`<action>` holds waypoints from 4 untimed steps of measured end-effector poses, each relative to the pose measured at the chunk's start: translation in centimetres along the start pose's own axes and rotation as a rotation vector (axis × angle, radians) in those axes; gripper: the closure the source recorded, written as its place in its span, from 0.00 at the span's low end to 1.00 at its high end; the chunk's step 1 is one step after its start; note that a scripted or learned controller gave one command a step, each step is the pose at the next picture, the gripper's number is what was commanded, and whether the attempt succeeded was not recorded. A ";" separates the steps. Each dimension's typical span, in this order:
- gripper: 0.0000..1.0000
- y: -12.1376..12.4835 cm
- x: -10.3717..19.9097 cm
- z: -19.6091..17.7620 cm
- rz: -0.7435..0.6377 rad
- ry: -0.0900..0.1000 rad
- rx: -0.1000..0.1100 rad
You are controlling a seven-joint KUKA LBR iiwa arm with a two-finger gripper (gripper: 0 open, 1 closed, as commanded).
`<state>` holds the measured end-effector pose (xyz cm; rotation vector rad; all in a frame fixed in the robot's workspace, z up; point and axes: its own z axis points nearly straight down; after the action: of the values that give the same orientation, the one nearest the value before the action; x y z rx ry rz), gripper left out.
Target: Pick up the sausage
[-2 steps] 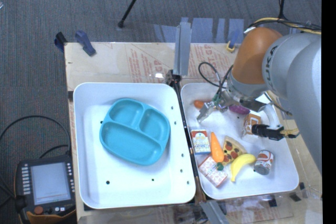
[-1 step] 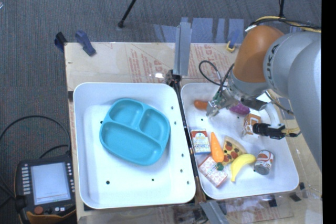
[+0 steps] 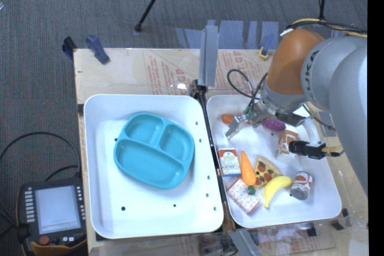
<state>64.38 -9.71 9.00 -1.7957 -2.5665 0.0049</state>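
- The surface (image 3: 138, 72), brown board, carries two shallow white bins side by side; a handheld control pendant (image 3: 55, 211) lies off its near left corner
- The grey arm (image 3: 336, 78), with its orange band (image 3: 292, 60), reaches in from the right over the right bin (image 3: 333, 198)
- The left bin (image 3: 99, 213) holds a blue divided plate (image 3: 155, 148), set slightly askew
- The end effector (image 3: 242, 123) hangs low over the far left part of the right bin; whether it is apart or together cannot be told, and nothing is seen clamped in it
- The sausage (image 3: 227, 119), small and orange-red, lies on the bin floor by the far left corner, just beside the end effector's tip; a purple item (image 3: 274, 125) lies on the tip's other side
- Nearer the camera lie a banana (image 3: 276, 188), a carrot (image 3: 247, 168), a pizza slice (image 3: 266, 169), a can (image 3: 302, 184) and a small carton (image 3: 228, 161)
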 end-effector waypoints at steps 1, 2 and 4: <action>1.00 0.0 0.0 -0.7 0.001 0.002 0.002; 0.00 0.0 0.0 -0.7 0.001 0.002 0.002; 0.00 0.0 -0.1 -1.3 0.001 0.004 0.005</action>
<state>64.42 -9.81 10.28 -1.7939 -2.5601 0.0070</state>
